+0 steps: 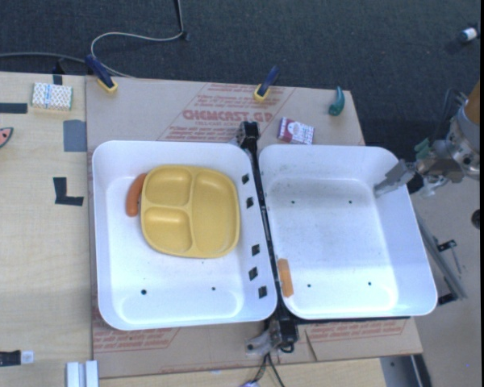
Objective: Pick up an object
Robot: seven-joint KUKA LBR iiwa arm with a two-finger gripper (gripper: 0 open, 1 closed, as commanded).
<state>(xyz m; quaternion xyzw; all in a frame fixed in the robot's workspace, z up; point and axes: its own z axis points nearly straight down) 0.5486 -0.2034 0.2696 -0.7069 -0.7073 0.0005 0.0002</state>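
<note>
Pincer [390, 185] at right edge, over right bin's [347, 313] upper-right rim, fingers unreadable so can't tell; nearest target, orange piece [285, 277] at bin's lower-left wall, needs approach w/ clearance from wall.

Floor [306, 22]: dark carpet along the top of the view.
Cable [157, 35]: thin, looping across the carpet to the bench's far edge.
Bench [32, 240]: pale wood, with black tape marks [64, 192] at its left side.
Cardboard [218, 115]: brown printed sheet laid on the bench.
Clamps [101, 72]: blue and yellow, at the cardboard's far edge; a teal one [336, 101] at its far right corner.
Light: even, with soft shadows.
</note>
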